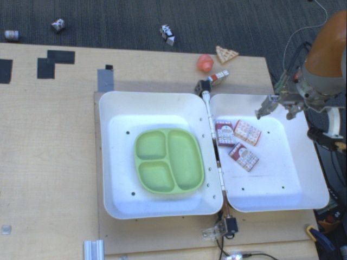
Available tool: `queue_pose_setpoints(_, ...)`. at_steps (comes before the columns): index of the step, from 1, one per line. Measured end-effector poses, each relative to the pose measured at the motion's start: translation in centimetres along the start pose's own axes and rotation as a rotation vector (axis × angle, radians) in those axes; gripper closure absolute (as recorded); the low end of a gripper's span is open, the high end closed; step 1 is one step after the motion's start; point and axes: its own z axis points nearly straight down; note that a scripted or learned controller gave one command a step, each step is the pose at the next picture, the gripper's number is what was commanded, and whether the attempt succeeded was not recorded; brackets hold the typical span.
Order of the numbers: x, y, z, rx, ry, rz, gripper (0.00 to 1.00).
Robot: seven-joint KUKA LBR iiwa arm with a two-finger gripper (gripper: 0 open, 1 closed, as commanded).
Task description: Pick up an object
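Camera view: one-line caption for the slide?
Gripper poised over right bin holding three small cartons; green divided tray in left bin.

Setting: robotics lab test cell; plywood surface (49, 161) carries two shallow white bins (116, 145) side by side, clamped at the seam; black tape patches (54, 61) mark the wood; loose cabling (295, 42) trails by the grey-and-orange arm (325, 53); dark ribbed floor matting (135, 10) lies beyond, strewn with stray small props; toy food (217, 58) sits at the surface edge.
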Motion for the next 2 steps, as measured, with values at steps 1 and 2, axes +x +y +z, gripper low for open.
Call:
queue_pose_setpoints(1,5.4,-4.7,12.4,0.001,0.0,0.0,0.0)
queue_pose_setpoints(2,5.4,-4.5,11.3,-0.003,0.0,0.0,1.0)
